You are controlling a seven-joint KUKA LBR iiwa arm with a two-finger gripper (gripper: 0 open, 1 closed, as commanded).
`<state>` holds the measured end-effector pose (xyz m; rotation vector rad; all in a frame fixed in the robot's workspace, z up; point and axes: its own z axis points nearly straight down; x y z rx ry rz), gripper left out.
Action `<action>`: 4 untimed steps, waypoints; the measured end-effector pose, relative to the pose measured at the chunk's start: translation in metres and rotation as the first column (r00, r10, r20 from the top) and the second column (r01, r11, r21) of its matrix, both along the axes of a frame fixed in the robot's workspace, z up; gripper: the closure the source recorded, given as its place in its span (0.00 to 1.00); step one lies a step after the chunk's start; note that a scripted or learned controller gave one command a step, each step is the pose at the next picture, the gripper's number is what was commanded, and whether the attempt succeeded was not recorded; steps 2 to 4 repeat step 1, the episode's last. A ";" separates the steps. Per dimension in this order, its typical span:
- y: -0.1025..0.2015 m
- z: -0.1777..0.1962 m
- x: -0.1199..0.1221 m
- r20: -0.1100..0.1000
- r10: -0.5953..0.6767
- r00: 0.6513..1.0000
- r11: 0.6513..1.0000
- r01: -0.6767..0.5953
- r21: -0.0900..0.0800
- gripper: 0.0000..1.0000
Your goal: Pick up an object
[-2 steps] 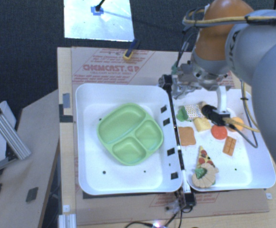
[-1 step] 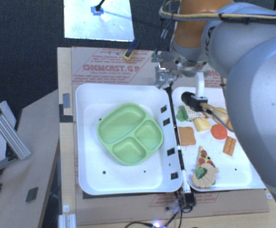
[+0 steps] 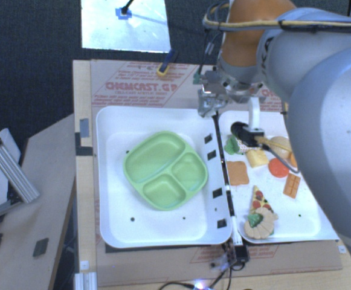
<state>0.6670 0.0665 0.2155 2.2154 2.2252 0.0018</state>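
Near edge: the brown surface (image 3: 151, 270) showed a narrow strip in front of the bins, with dark cables bunched at the seam between them.
Bins: two shallow white bins stood side by side, rims touching, with small black tabs along the shared seam.
Left bin (image 3: 112, 222): it held one green plate (image 3: 165, 170) with three compartments, lying flat and turned at an angle, with bare white floor on every side.
Right bin (image 3: 302, 219): it held eight toy food pieces, the things to pick from.
Nearest pieces: one round tan piece with a green topping (image 3: 260, 224) lay at the near rim, with one pizza slice (image 3: 260, 200) just behind it.
Middle pieces: one orange ridged bar (image 3: 291, 186), one red round (image 3: 278, 168) and one brown square (image 3: 238, 173).
Farther pieces: one yellow wedge (image 3: 257, 157), one tan roll (image 3: 279, 144) and one green leafy piece (image 3: 231, 144), close together.
Open room: the right bin's near right corner was bare; its pieces crowded towards the seam.
Gripper (image 3: 206, 109): it hung over the far end of the seam, at the bins' far rims, away from the pieces; whether it was spread or closed could not be told.
Arm (image 3: 320, 89): large and grey with an orange band, it covered the right bin's far right part.
Under the bins: a cardboard sheet (image 3: 139, 86) with red print lay beneath them.
Room: a silver sheet (image 3: 125, 17) hung against a dark wall, and a metal frame (image 3: 3, 162) stood at left.
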 end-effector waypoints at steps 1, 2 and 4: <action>0.000 0.000 -0.002 0.000 0.001 1.000 1.000 -0.001 -0.001 1.00; 0.000 0.000 -0.002 0.000 0.001 1.000 1.000 -0.001 -0.001 1.00; 0.000 0.000 -0.002 0.000 0.001 1.000 1.000 -0.001 -0.001 1.00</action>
